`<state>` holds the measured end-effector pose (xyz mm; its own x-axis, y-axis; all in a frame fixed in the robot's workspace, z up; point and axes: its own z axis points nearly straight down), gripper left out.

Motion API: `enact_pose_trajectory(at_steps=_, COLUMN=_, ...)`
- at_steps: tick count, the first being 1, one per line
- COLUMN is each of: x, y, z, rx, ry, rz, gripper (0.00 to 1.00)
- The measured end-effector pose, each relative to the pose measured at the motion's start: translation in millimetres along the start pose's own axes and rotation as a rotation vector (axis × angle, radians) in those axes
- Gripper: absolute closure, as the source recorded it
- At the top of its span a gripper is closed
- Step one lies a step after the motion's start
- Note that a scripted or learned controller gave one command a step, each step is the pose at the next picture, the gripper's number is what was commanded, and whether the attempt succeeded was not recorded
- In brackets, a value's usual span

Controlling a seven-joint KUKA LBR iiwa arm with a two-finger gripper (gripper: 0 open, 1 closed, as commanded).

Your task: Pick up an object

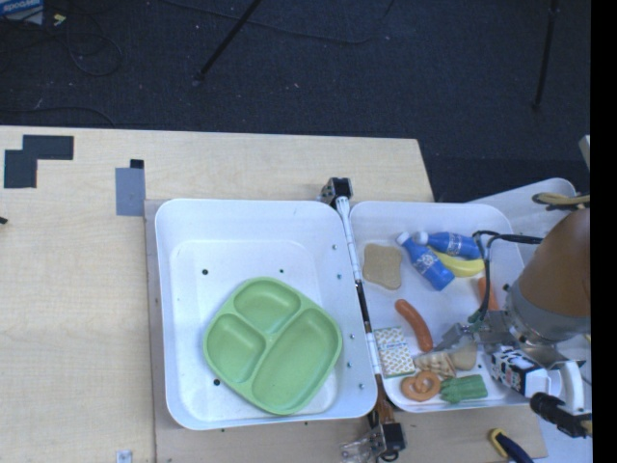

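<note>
Dark carpet lies behind a pale wooden bench (77, 297) that bears two shallow white bins side by side. A green three-compartment plate (273, 343) sits in the left bin (183, 230), toward its near edge.

The right bin (386, 215) holds the loose things: a tan bread slice (383, 266) near the divider, two blue bottles (439, 254) with white caps and a yellow piece just beside them toward the far edge, a red sausage (415, 324) in the middle, a checked packet (392, 350) by the divider, and an orange ring (420, 387) and green block (465, 389) at the near edge. No writing on any of them can be read.

At the right bin's right edge is the arm (559, 278). The gripper (472, 334) is low over the bin — whether it is open or closed cannot be told.
</note>
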<state>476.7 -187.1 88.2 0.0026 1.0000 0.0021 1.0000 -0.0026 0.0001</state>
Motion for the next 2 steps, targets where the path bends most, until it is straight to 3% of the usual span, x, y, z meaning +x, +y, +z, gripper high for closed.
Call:
enact_pose_trajectory(at_steps=1, x=0, y=0, z=-8, rx=0.005, ry=0.006, rz=0.004, gripper=1.0)
enact_pose_trajectory(at_steps=2, x=53, y=39, z=-137, rx=0.004, ry=-0.001, rz=-0.003, gripper=1.0)
